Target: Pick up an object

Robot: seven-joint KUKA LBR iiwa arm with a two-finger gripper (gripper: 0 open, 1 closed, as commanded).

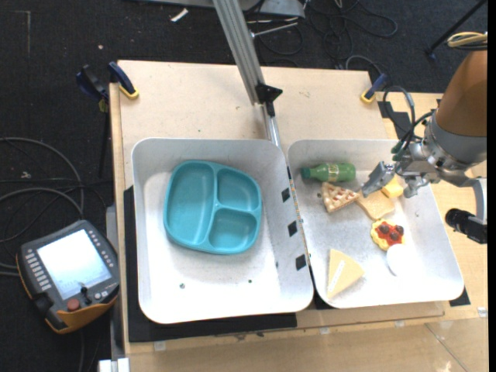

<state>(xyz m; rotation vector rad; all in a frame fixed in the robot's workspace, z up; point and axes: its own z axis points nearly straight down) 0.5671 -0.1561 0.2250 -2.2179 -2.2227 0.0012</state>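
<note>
Gripper low over crowded right bin

Toys crowd the right bin (434,281) around the gripper (394,178). A green bottle (328,172) lies on its side just beside the jaws, toward the left bin (155,285). A waffle-patterned wedge (338,198) sits below the bottle, touching a tan slice (377,206) that lies directly under the fingertips. A small yellow piece (392,190) shows at the jaws themselves; whether it is pinched between the fingers or merely lying under them cannot be told, and how far the jaws are spread cannot be told either. Nearer the camera than the jaws sits a round yellow pastry with red topping (387,234), with a white disc (396,262) just below it. A pale cheese wedge (343,271) rests well apart from the jaws, at the near end of the bin. A blue divided plate (212,207) lies in the left bin, far from the jaws across the bins' shared wall. An aluminium bar (242,41) slants down to the bins' far edge.

The arm (463,115) reaches in from the right, its orange band above the grey wrist, the gripper angled toward the bottle, low over the toys.
</note>
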